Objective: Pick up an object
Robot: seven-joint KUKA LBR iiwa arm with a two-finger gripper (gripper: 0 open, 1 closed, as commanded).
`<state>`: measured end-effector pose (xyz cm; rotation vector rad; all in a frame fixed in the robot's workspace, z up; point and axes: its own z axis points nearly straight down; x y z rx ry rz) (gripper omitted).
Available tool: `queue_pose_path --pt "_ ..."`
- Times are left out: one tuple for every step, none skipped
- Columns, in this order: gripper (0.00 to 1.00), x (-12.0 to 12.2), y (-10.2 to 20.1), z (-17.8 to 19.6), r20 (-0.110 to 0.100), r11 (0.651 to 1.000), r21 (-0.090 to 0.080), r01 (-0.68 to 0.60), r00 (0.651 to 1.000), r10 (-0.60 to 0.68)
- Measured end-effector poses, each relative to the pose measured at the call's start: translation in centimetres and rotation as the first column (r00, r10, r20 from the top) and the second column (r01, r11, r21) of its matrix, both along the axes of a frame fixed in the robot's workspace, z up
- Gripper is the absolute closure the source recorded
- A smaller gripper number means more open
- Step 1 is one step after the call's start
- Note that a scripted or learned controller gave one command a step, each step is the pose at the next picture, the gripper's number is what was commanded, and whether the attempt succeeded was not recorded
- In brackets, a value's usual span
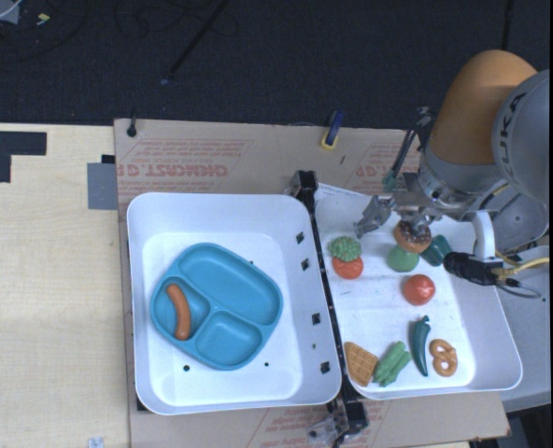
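My gripper (395, 225) hangs over the back of the right bin (501, 343), open, with one grey finger (372, 217) splayed out to the left. Nothing shows between the fingers. Just under it lies a brown and orange round toy (413, 239), with a green ball (403, 259) and a teal piece (437, 248) touching it. A red tomato (418, 289) lies a little nearer the front. To the gripper's left sits a red toy with a green leafy top (347, 258).
At the right bin's front lie a dark green pepper (419, 339), a pretzel (443, 357), green pods (391, 362) and an orange waffle (359, 362). The left bin (155, 222) holds a blue divided plate (239, 297) with a sausage (178, 311).
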<state>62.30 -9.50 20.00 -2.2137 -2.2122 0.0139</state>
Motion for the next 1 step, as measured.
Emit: queue_pose_path --pt "0.00 0.30 -0.02 0.75 0.014 1.000 -0.002 -0.002 1.000 0.002"
